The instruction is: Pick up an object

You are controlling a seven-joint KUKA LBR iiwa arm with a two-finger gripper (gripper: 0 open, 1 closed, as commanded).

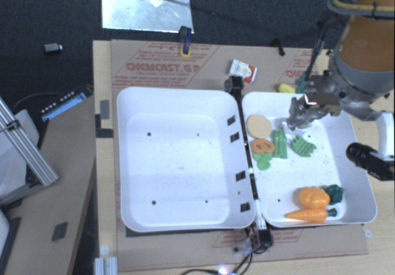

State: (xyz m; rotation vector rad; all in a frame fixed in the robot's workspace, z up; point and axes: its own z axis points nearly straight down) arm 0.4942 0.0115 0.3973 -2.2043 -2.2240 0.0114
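Nearest you, in the right bin [361, 209], a toy carrot [307, 214] is lying along the front wall, touching an orange pumpkin-like toy [313, 197] just behind it; a dark green piece [335, 192] is sitting beside that. Mid-bin, near the divider, you're seeing a green round piece [263, 162], an orange slice [263, 145], a green pod-like toy [280, 143] and a leafy green toy [303, 145] grouped closely. A tan disc [259, 126] is lying just behind them. The end effector [299, 117] is hovering over the rear of the right bin, just above the pod; nothing is visibly between its fingers, and you can't tell whether they're apart or together. The left bin [179, 158] is sitting alongside. Farther back on the tabletop [160, 65], a small red-and-white carton [242, 70] and a yellow piece [285, 88] are lying outside the bins.
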